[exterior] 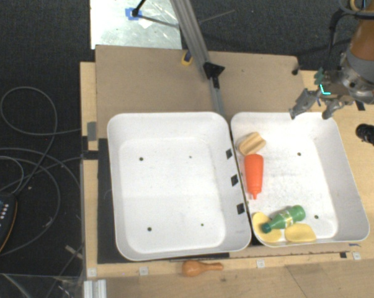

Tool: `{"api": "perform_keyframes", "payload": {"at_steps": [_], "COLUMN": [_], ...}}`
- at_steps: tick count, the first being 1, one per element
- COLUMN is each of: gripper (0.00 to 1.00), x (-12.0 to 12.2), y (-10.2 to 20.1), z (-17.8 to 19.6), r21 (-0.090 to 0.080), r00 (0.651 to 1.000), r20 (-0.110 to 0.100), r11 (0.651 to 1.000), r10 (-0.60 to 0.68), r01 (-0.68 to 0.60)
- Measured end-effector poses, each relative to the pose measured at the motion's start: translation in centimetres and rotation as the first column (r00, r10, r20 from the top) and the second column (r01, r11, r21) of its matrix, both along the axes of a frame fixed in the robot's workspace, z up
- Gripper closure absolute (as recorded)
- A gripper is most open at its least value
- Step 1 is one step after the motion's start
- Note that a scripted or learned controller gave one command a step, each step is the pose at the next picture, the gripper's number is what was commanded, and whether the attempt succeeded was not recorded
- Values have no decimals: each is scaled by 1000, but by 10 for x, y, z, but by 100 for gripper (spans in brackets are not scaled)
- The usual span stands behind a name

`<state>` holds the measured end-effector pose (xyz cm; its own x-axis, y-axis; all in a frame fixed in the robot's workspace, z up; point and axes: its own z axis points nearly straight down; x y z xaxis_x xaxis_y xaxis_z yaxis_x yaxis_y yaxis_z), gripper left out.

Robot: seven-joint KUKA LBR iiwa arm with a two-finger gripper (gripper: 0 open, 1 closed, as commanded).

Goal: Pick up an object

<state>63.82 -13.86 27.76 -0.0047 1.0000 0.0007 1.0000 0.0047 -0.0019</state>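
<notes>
Overhead, I see the end effector (315, 107) spread above the right bin (335, 166); the brown counter (149, 79) sits on dark carpet (38, 42).

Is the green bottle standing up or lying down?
Lying down. The green bottle rests on its side in the right bin, neck pointing toward the bin's near-left corner.

robot lab: cardboard-topped bench (149, 79), two white bins (168, 185), loose cables (25, 135) on dark carpet, tripod leg (193, 30).
</notes>
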Motion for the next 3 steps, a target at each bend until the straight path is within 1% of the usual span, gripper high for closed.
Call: {"api": "perform_keyframes", "payload": {"at_steps": [1, 2, 3], "gripper": [0, 0, 0], "x": [1, 0, -7], "y": [0, 6, 5], "z": [2, -41, -86], "r21": [-1, 0, 0], "r00": [1000, 1000, 1000], "r20": [3, -1, -1], "r11": [1000, 1000, 1000], "r10": [2, 1, -4], "r01": [-2, -1, 4]}}
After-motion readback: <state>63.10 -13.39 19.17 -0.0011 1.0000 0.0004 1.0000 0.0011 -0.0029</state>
